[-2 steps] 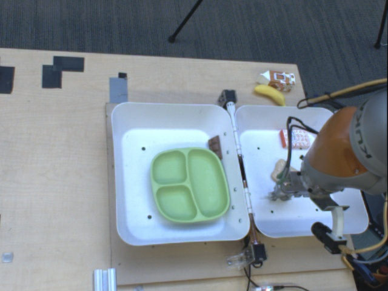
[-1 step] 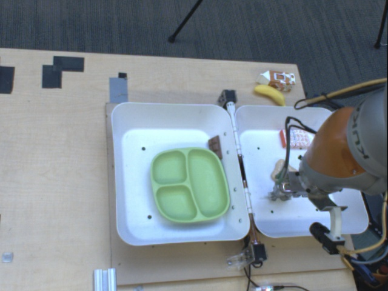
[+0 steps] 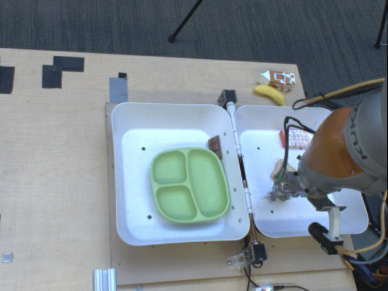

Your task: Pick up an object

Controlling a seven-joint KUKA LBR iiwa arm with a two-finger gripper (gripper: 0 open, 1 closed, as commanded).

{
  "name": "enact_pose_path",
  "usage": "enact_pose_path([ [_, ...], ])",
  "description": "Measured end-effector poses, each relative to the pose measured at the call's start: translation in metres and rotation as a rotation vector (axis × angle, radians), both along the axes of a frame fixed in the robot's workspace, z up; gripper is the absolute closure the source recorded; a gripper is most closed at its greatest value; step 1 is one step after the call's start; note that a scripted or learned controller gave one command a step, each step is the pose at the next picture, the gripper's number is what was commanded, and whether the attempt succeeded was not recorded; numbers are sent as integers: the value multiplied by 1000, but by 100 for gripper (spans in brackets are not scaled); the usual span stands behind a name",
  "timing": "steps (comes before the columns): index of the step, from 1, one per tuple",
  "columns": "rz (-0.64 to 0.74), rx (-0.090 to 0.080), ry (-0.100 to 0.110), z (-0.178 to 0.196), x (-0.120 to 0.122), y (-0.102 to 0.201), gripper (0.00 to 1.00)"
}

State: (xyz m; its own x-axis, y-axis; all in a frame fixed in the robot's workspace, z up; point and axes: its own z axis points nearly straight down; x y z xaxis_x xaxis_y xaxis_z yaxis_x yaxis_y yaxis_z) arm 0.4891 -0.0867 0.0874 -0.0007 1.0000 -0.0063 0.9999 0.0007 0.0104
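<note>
The claw (image 3: 280, 190) is seen low in the right bin (image 3: 267, 223), at the end of the arm (image 3: 339, 150) that reaches in from the right. Whether anything is gripped cannot be told — the metal parts are small and blurred against the white floor, and nothing can be made out between them.

Just beside the claw, up and to the right, a red-and-white packet (image 3: 295, 138) is partly hidden under the orange band — it is judged the nearest thing to take.

Further left, across the wall between the bins, a green plate (image 3: 190, 185) lies flat in the left bin (image 3: 130, 187), with a small brown piece (image 3: 214, 143) at its upper right edge. A banana (image 3: 269, 93) is set on the desk (image 3: 54, 180) beyond both bins, well apart.
</note>
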Motion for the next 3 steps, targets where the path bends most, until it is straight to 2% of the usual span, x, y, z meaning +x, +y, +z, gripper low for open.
enact_pose_path([
  [1,1,3,1,0,0,-1,100],
  [2,1,4,1,-1,0,-1,0],
  [3,5,4,-3,10,2,0,100],
])
